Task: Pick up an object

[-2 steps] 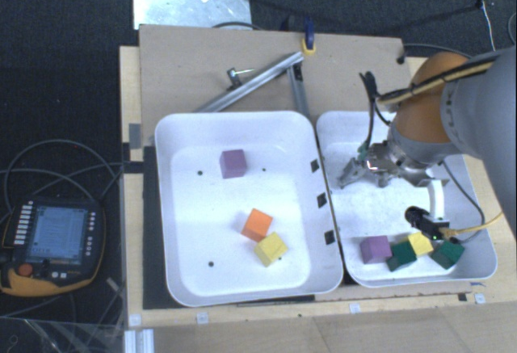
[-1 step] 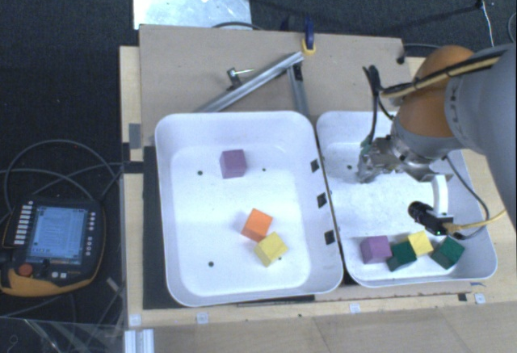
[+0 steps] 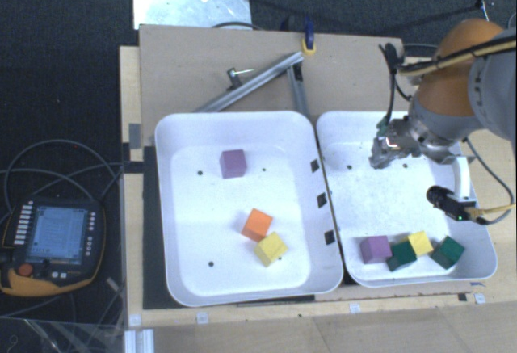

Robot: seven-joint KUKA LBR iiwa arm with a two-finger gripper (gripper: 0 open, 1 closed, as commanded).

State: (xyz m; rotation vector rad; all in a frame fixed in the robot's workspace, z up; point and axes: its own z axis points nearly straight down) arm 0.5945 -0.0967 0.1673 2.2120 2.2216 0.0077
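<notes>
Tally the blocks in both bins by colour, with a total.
Purple: 2
Orange: 1
Yellow: 2
Green: 2
Total: 7 blocks

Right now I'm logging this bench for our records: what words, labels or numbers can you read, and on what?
None can be read.
Handheld controller: its screen and buttons are too small and blurred to read.
Blocks, such as the orange block: plain faces, no markings.
</notes>
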